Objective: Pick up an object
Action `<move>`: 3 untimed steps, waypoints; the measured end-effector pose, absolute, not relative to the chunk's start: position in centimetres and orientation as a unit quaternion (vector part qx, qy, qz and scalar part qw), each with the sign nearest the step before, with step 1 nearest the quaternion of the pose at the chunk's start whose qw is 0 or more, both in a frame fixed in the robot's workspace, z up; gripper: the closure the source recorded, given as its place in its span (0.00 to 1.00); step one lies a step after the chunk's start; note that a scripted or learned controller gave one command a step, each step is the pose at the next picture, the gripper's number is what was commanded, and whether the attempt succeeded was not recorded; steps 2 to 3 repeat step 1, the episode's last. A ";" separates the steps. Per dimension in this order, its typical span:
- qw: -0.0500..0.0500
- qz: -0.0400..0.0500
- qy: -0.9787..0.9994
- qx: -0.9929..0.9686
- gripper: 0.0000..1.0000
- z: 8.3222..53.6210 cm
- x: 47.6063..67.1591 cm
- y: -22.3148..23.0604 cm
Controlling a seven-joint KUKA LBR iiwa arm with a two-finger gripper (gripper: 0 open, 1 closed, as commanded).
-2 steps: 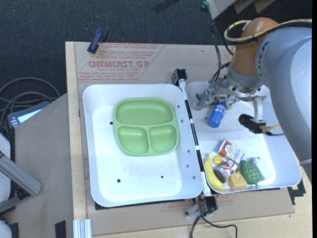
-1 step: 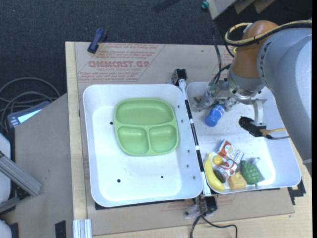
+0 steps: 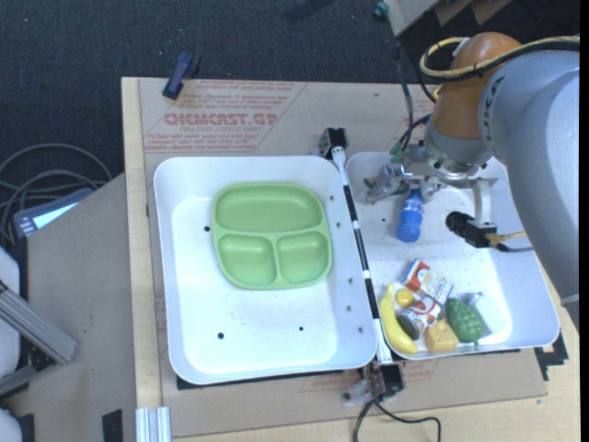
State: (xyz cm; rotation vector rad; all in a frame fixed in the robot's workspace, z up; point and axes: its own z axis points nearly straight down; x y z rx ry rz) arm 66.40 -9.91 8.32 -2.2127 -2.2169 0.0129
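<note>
1. We find a blue bottle [image 3: 410, 219] right of the green plate [image 3: 272, 234], in the other bin [image 3: 517, 276];
2. the gripper [image 3: 402, 180] hangs right of that plate too; its grip we cannot tell.

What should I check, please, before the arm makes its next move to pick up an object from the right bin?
1. Claw is over the right bin: ok. The claw is at the far end of the right bin.
2. A target is close: ok. The blue bottle is just beside the claw.
3. Claw already holds the blue bottle: cannot tell.
4. Target has free space: ok. The banana, red and white packet and green toy lie apart from it, at the near end.
5. Other bin is out of the way: ok. The green divided plate lies in the left bin.
</note>
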 end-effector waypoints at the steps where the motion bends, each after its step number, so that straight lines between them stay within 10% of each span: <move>1: 0.001 0.000 -0.707 -0.707 0.00 8.5 64.1 -10.4; 3: 0.001 0.000 -0.707 -0.707 0.00 8.5 64.1 -10.4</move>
